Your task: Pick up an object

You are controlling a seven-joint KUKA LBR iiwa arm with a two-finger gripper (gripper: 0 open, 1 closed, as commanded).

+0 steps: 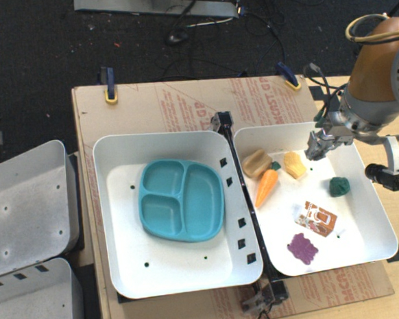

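Only legible writing is red mirrored print on the cardboard sheet (174,99) under the bins; the small carton (316,219) has a red-brown label, too small to read. Gripper (315,149) hangs over the far side of the right bin (376,217), can't tell its state. Yellow block (295,165) sits just left-near of it, carrot (266,186) and tan bread piece (256,162) further left, green lump (339,186) near-right. Purple piece (303,248) at the near side. Teal divided plate (182,199) in the left bin (125,264).

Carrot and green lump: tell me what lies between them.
Bare white bin floor separates the carrot and green lump in the camera view.
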